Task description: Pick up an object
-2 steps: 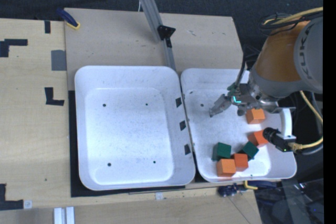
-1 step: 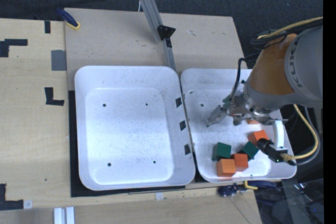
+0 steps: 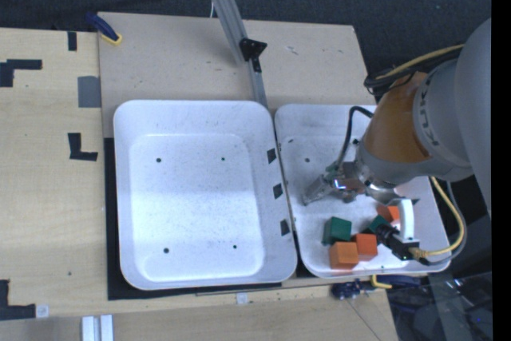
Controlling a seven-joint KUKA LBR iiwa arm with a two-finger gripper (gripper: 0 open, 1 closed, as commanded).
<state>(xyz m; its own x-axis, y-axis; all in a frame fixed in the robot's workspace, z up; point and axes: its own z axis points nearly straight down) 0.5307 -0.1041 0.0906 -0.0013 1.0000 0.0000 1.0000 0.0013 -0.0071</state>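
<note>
Camera view, from the left: black tape marks (image 3: 76, 146) lie on the bench, and a blue and yellow clip (image 3: 104, 28) sits near its far edge. The left bin (image 3: 192, 196) shows a white floor with a few dark dots. A grey rail (image 3: 226, 8) slants down from the top to the seam between the bins. The right bin (image 3: 311, 138) touches the left bin along that seam.

The gripper (image 3: 313, 191) is low over the middle of the right bin and points toward the seam. I cannot tell whether it is open or closed, and I see nothing in its grasp.

A green block (image 3: 337, 230) lies near the gripper, toward the bin's near wall, apart from it. Two orange blocks (image 3: 345, 255) touch each other just beyond the green block, by the near wall. An orange piece (image 3: 390, 213) lies further right, beside the wrist. The arm (image 3: 407, 132) comes in from the right.
</note>
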